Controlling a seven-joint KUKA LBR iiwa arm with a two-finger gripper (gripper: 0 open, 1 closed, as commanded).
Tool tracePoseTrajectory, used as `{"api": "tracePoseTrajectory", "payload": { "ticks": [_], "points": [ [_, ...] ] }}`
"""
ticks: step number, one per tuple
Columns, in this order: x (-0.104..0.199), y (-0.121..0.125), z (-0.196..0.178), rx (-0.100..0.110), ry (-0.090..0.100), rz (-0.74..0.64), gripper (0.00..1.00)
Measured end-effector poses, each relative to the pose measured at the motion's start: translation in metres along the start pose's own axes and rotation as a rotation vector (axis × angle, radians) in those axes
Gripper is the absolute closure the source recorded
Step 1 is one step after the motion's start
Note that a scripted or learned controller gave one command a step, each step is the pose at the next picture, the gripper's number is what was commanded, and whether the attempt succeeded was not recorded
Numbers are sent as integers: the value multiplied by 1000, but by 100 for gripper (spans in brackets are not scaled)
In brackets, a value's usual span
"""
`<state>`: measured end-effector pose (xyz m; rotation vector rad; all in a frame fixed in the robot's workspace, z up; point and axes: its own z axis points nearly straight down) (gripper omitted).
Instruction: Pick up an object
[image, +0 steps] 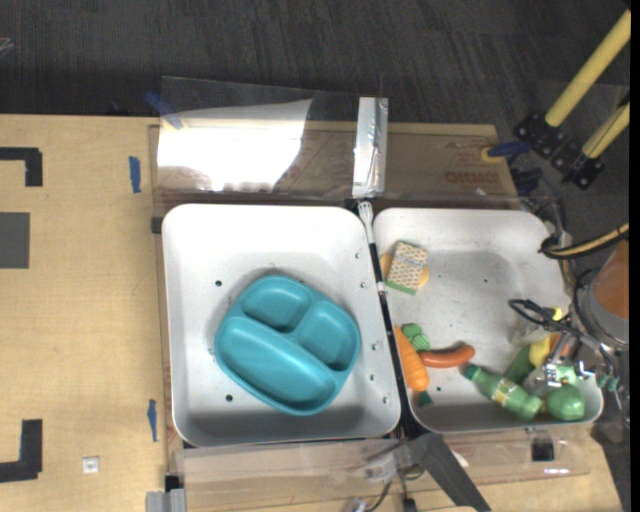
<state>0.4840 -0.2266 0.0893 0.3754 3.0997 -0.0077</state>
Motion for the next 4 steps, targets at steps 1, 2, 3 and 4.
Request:
{"api": "tracePoseTrajectory", "payload": {
  "ticks": [1, 2, 3, 4],
  "points": [
    [1, 4, 0, -4, 2, -417, 0],
    [-6, 7, 1, -7, 2, -629, 0],
    [-9, 9, -12, -5, -9, -629, 100],
    [-35, 38, 0, -5, 6, -615, 100]
  ]
}}
